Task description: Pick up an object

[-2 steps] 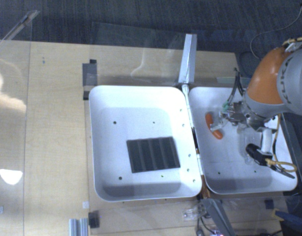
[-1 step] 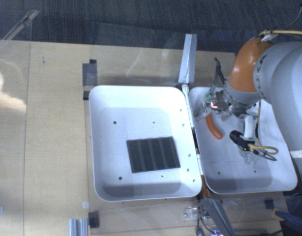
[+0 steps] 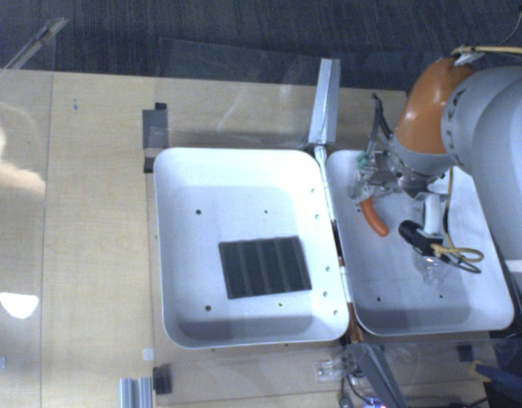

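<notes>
A small orange stick-shaped object [image 3: 376,220] lies slanted in the right bin [image 3: 397,308], near its left wall. My gripper [image 3: 368,185] hangs over the back left part of that bin, just above and behind the orange object's upper end. I cannot make out anything held in it. A black ribbed rectangular mat [image 3: 264,267] lies flat in the middle of the left bin [image 3: 189,194], far from the gripper.
The grey arm with its orange band [image 3: 427,109] covers the back right of the right bin. A metal divider post [image 3: 325,100] stands behind the gap between the bins. Clear panels lean at the bench's back and left.
</notes>
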`<state>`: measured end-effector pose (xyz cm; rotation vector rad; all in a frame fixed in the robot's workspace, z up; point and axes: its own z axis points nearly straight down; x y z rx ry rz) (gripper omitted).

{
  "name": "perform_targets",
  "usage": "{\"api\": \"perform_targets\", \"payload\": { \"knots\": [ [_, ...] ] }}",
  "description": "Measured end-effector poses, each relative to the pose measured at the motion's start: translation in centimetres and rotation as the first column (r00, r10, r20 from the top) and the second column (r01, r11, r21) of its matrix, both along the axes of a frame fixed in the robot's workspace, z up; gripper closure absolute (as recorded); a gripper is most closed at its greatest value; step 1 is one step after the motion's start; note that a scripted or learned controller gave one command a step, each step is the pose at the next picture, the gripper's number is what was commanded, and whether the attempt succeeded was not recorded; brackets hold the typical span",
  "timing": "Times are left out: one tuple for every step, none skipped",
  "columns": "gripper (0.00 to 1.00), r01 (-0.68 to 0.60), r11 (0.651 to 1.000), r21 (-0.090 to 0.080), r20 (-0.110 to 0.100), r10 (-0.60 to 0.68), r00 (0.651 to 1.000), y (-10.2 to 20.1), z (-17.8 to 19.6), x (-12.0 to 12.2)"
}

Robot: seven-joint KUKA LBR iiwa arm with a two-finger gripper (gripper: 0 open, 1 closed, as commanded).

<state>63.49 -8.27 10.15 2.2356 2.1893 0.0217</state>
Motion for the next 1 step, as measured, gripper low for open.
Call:
{"api": "perform_targets", "payload": {
  "knots": [
    [1.00,-0.191,0.982,-0.003,-0.012,0.191,0.982,2.88,8.52,-0.73]
  ]
}}
